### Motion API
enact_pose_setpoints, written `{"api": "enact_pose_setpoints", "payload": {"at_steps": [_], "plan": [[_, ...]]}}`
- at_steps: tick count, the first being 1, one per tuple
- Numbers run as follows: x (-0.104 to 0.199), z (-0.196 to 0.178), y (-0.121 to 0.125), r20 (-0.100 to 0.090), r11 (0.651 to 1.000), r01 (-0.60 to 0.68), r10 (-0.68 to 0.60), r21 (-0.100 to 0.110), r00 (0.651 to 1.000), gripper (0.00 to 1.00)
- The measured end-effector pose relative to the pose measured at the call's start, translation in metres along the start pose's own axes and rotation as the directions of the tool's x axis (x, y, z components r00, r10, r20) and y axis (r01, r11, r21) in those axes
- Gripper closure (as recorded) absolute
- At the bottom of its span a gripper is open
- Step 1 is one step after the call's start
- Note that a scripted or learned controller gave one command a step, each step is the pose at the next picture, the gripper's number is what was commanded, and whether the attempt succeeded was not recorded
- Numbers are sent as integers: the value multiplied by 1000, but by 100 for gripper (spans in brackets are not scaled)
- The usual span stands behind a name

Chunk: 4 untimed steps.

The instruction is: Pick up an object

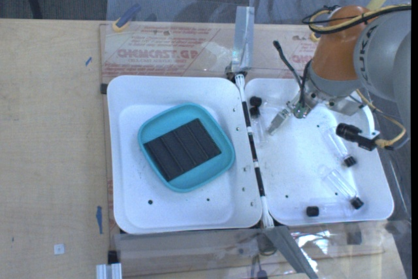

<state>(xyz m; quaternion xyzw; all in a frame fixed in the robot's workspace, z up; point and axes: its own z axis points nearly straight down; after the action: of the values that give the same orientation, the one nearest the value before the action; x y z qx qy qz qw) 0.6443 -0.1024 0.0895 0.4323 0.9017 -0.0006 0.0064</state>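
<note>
Teal tray (186,148) in left bin (130,101), clear tubes (336,181) in right bin (287,199)

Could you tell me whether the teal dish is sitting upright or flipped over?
Upright: the teal dish lies flat in the left bin, its raised rim facing up around a dark slab.

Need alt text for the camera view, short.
Overhead slanted view of two white bins side by side: the grey-and-orange arm reaches from the right, its gripper low over the right bin. The left bin holds a teal tray with a dark ribbed pad; small black bits and clear tubes lie in the right bin.
</note>
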Motion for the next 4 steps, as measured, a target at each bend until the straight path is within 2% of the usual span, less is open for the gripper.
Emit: {"api": "enact_pose_setpoints", "payload": {"at_steps": [1,2,3,4], "plan": [[-3,-11,-2,6,1000,-3,3,1,1000,100],[0,-11,2,1,1000,1,-1,-3,1000,0],[36,-97,50,-8,1000,-29,29,1,1000,0],[35,-53,-41,-11,999,49,-49,3,999,0]]}}
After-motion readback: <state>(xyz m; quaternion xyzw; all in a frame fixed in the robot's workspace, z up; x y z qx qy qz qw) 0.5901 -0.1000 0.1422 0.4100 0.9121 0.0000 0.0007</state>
